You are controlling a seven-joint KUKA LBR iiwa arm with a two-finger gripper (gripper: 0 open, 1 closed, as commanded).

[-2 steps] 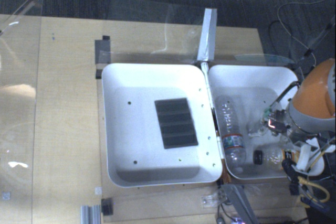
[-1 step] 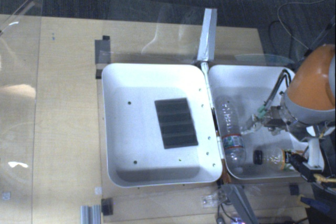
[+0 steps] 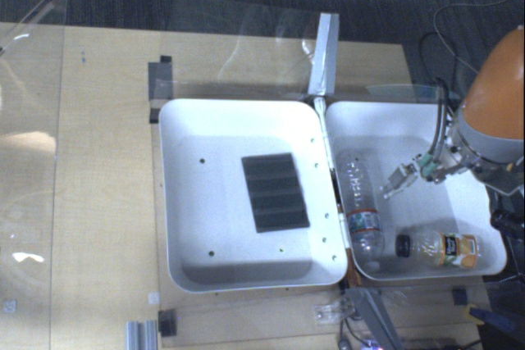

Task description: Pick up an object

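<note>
Tool open, empty, above clear plastic bottle with blue-red label, lying lengthwise.

Arm reaches in from right; tool low, fingers parted, nothing between.

Two white bins, two plastic bottles, one black ridged pad
</note>
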